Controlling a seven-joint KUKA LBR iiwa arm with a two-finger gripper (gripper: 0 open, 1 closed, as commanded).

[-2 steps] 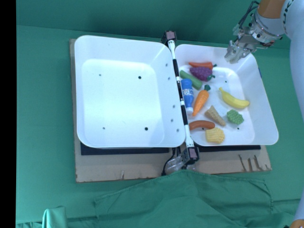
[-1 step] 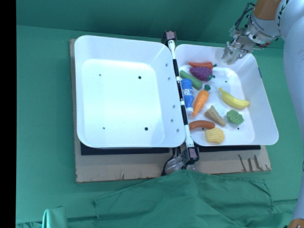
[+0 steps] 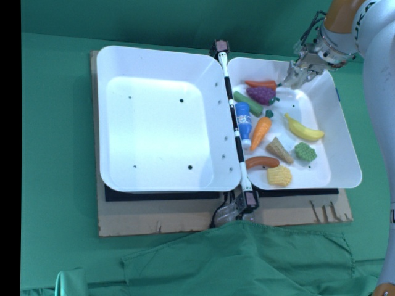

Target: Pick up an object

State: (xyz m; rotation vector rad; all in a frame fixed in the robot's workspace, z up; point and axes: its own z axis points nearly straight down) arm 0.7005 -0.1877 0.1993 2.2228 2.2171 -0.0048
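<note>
A green cloth (image 3: 55, 165) covers the counter and runs up behind it as a plain green backdrop. On the cloth lies a flat sheet of brown cardboard (image 3: 160, 217), its front edge torn and notched near the right corner, and on that sit dark pads under the two shallow white bins. A loose fold of green fabric (image 3: 247, 258) is bunched at the front, overlapping the cardboard's front edge.

The left bin (image 3: 123, 66) is glossy and shows a few small dark dots on its floor. A black-and-white striped bar (image 3: 233, 128) runs along the seam between the two bins, with dark fittings at both ends.

The right bin (image 3: 342, 159) holds toy food. Near its back edge lie an orange carrot (image 3: 261, 84), a purple bunch of grapes (image 3: 261, 95) and a green cucumber (image 3: 246, 103), close together. Just in front are a blue-and-white bottle (image 3: 244, 121) beside the bar and a second carrot (image 3: 261, 131) lying at a slant. A yellow banana (image 3: 303, 130) lies toward the right wall. Nearer the front are a tan wedge (image 3: 279, 150), a green broccoli piece (image 3: 305, 152), a reddish sausage (image 3: 261, 162) and a yellow corn piece (image 3: 279, 176).

The grey arm with its orange band reaches in from the upper right. Its gripper (image 3: 292, 81) hangs over the back part of the right bin, just right of the grapes; the jaws are slightly apart with nothing between them.
</note>
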